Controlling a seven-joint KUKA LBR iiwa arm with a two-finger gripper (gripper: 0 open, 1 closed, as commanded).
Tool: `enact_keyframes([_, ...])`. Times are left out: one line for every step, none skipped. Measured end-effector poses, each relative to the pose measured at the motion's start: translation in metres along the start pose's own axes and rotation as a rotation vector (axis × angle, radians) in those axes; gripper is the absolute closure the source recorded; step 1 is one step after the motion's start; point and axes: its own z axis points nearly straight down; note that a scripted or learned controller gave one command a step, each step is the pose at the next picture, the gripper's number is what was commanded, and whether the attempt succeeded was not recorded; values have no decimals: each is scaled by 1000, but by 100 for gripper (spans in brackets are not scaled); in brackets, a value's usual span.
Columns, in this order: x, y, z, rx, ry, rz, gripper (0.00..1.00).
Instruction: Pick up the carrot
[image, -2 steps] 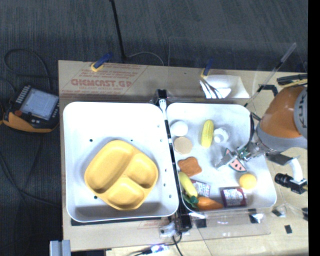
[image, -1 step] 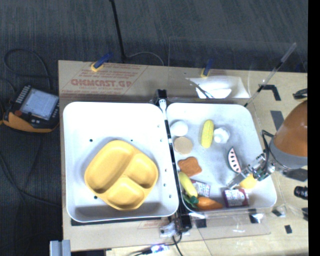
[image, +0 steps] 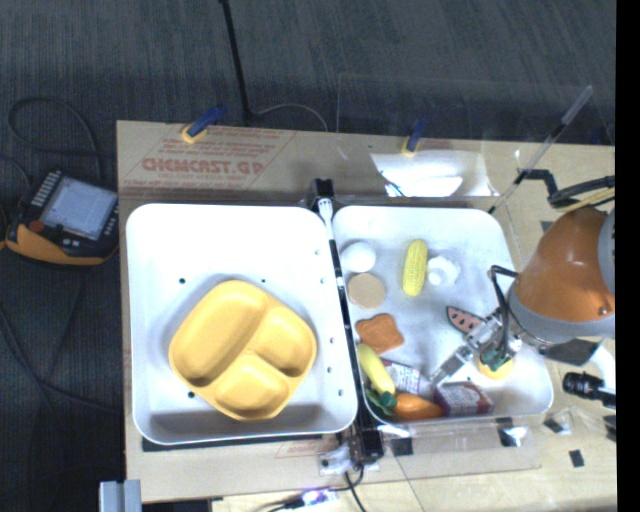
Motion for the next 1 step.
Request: enact_keyframes([50,54,-1,-5,-5,84,0])
